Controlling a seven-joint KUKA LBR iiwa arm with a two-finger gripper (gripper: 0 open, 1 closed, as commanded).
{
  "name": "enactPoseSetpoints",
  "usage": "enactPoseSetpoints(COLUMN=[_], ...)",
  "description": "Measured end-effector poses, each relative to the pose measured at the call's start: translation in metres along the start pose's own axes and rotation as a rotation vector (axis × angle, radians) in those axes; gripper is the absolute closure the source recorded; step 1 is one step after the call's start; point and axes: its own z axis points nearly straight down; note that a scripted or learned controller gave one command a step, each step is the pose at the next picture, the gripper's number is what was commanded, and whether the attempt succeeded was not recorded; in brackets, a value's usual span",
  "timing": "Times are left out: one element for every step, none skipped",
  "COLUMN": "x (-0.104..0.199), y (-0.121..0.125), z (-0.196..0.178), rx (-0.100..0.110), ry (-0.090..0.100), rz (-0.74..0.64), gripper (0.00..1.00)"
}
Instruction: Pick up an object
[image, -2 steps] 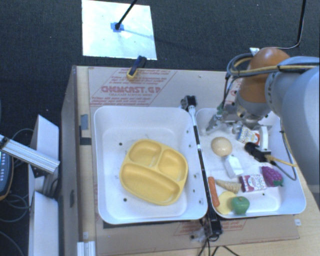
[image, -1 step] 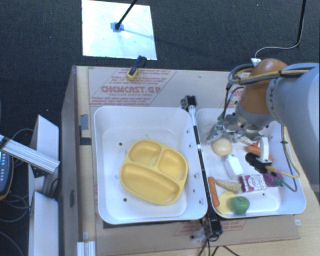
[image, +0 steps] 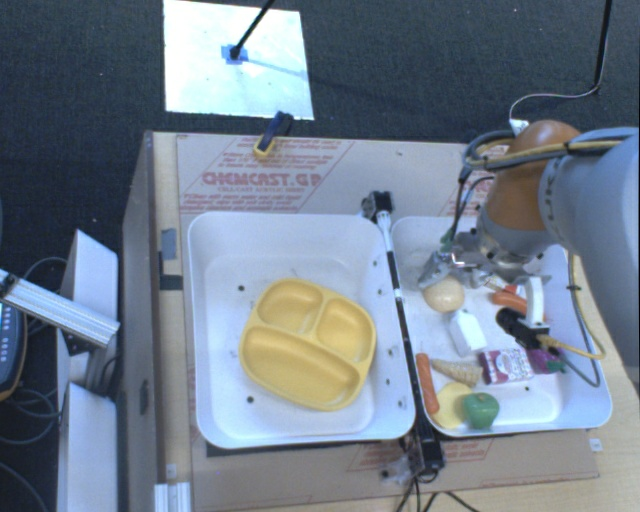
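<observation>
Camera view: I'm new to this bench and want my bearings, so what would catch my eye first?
Probably the yellow tray, lying in the left bin. Next the grey arm with its orange band, reaching in from the right, its tool low over the right bin just above a pale egg. That bin also holds a carrot and a green pepper.

Bright even overhead light, white bins (image: 300, 235) slightly washed out, soft faint shadows, mild overall blur, dark floor.

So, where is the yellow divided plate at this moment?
In the camera view, the yellow divided plate lies in the left bin, near its middle, apart from the gripper over the right bin.
</observation>
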Motion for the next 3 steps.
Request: enactPoseSetpoints(x=[0.000,0.000,0.054], y=[-0.010,-0.009,-0.007], z=[0.000,-0.011,-0.117], rx=[0.000,-0.003,-0.006], ry=[0.000,0.000,0.001], rz=[0.000,-0.002,-0.004], gripper=[0.00,1.00,1.00])
